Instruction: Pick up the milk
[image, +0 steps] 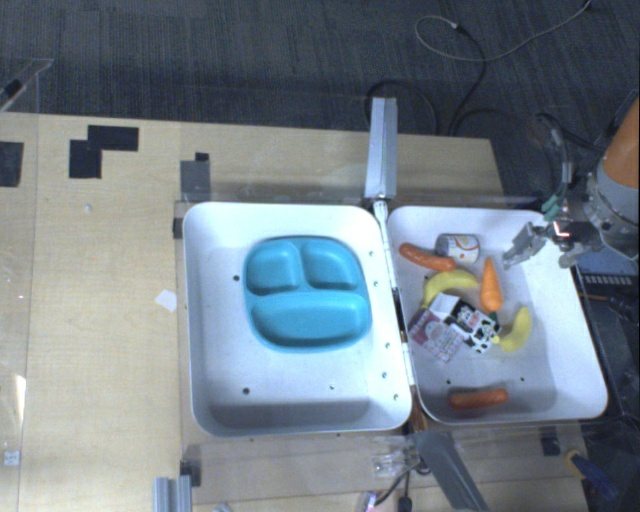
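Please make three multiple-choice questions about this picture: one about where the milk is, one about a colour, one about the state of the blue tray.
1. Where does the milk carton lie?
A. in the right bin
B. in the left bin
C. on the bench

2. What colour is the carrot?
A. green
B. orange
C. white

3. How is the blue tray?
A. heaped with fruit
B. standing on its edge
C. lying flat with nothing in it

Answers: 1 A, it lies among the bananas in the right bin. 2 B, it is plainly orange. 3 C, its compartments show bare blue in the left bin.
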